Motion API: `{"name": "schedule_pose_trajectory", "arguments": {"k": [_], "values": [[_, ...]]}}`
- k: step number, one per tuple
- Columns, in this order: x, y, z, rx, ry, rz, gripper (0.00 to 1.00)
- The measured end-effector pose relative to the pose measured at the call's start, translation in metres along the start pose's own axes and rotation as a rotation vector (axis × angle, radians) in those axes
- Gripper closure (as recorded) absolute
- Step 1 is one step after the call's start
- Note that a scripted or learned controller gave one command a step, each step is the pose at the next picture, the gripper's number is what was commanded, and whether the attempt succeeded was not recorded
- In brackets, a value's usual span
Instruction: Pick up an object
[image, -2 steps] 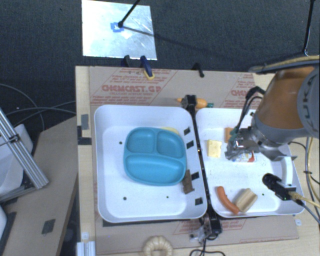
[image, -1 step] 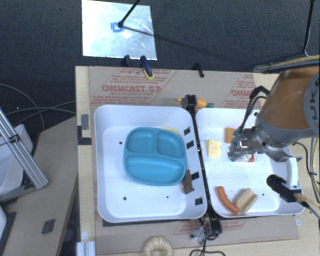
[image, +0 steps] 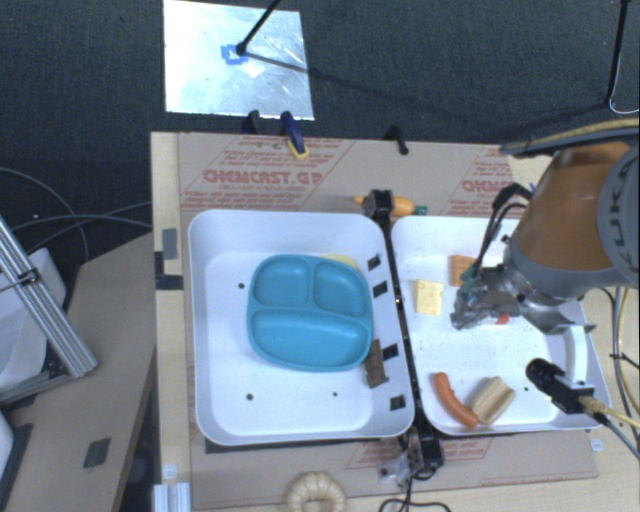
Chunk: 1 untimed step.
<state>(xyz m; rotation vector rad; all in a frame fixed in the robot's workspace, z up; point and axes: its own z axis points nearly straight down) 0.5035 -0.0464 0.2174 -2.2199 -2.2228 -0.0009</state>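
The claw (image: 470, 312) hangs low over the right bin (image: 520, 425), but I cannot tell if it grips anything. A cheese slice (image: 429, 297) lies just left of it. A sausage (image: 454, 399) and a bread roll (image: 491, 398) lie below it.

Two white bins (image: 225, 300): smooth moulded plastic, slight sheen. Blue divided plate (image: 308, 312): matt plastic, even colour. Bench board (image: 330, 170): brown cardboard-like sheet, matt, red print. Floor panel (image: 238, 58): shiny metallic sheet, patchy reflections. Arm (image: 580, 215): orange band glossy, grey shell smooth. Sausage (image: 453, 399): glossy orange-red skin. Beige cylinder (image: 491, 398): matt, wood-like. Yellow slab (image: 429, 297): dull, smooth. Left rails (image: 40, 310): brushed metal.
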Motion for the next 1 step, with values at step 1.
{"name": "schedule_pose_trajectory", "arguments": {"k": [1], "values": [[0.0069,-0.0001,-0.0096,-0.002,0.0,-0.004,1.0]]}}
